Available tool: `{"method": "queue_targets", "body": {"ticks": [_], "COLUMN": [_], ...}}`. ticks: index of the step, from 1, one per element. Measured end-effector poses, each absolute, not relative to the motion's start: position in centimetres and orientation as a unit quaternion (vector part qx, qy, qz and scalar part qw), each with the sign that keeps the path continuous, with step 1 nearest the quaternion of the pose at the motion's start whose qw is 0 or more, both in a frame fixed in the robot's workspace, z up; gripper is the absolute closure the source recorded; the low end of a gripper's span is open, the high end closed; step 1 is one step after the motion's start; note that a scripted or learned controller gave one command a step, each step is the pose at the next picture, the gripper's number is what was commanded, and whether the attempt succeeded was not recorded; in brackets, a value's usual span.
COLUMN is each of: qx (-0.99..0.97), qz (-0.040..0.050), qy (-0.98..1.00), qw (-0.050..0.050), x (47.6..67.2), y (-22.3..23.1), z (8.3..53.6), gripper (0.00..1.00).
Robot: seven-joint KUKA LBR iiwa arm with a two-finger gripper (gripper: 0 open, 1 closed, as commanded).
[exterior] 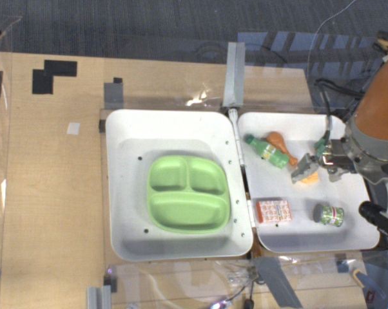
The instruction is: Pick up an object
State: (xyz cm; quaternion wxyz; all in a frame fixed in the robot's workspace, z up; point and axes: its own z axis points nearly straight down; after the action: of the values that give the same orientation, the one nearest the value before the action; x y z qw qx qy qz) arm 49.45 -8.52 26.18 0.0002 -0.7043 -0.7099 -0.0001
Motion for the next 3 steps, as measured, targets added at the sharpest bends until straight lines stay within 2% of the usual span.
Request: {"method": "queue_targets", "body": {"ticks": [1,2,3], "qx": [-0.718,-0.721,-0.659], "qz": [0.0002,-0.0007,-0.0047], "qy": [-0.696,-0.693,-0.752], "qw": [0.001,0.000,-0.007], "x": [56.6,59.3,54.2], "y": [-13.9,-15.3,-16.8], "z": [22.3,9.4,9.0], "gripper": [0.00,0.00,0.00]}}
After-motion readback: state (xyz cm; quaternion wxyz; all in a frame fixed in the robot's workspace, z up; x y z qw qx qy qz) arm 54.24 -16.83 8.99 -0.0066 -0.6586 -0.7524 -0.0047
